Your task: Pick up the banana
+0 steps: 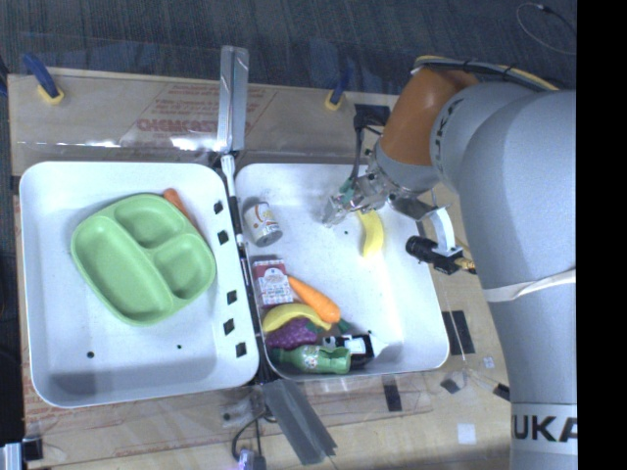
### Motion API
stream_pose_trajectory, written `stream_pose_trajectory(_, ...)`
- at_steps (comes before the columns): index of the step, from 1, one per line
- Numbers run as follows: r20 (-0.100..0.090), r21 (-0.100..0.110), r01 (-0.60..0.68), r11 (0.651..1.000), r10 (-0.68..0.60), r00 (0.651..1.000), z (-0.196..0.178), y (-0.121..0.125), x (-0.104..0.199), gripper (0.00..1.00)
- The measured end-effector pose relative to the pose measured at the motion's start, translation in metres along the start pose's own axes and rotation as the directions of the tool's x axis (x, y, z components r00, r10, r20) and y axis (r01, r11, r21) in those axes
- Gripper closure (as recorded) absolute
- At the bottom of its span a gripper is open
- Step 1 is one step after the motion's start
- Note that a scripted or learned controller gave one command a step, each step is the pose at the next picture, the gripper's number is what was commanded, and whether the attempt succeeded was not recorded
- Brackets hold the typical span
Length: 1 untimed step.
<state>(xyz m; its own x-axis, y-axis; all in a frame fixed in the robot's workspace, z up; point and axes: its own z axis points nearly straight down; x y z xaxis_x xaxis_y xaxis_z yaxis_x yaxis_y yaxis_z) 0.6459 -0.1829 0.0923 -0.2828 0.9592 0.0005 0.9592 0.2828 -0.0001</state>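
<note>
**End effector poised beside the banana in the right bin**

Nearest the camera, the grey arm (514,262) is seen filling the right side of the view, its orange band (416,116) showing above the wrist. From there the end effector (345,204) is reached down into the right bin (411,346), near that bin's far edge. Whether its fingers are apart or together cannot be told (they are small and glinting against the white floor), and nothing is seen clamped between them.

The banana (370,233) is found lying on the floor of the right bin, just beside the end effector on its near right side, partly tucked under the wrist. It is small, yellow and slightly curved, and it lies well apart from the other contents.

Elsewhere in the right bin, a metal can (261,222) is seen close to the left wall. Nearer the camera, a small red carton (271,280) lies flat, with a carrot (315,300) just beside it. Below these a cluster is packed into the near left corner: a yellow piece of fruit (291,316), a bunch of purple grapes (294,335) touching it, and a green bottle (313,360) lying on its side against the near wall.

In the left bin (39,262), a green divided plate (143,258) is laid, with an orange item (174,201) at its far edge. Both bins are carried by the worktop (118,106).
</note>
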Motion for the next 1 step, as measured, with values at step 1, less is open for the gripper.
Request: stream_pose_trajectory(1, 0.004, -0.002, 0.269, 0.963, -0.269, 0.963, -0.0019, 0.0046, -0.0288, 1.00)
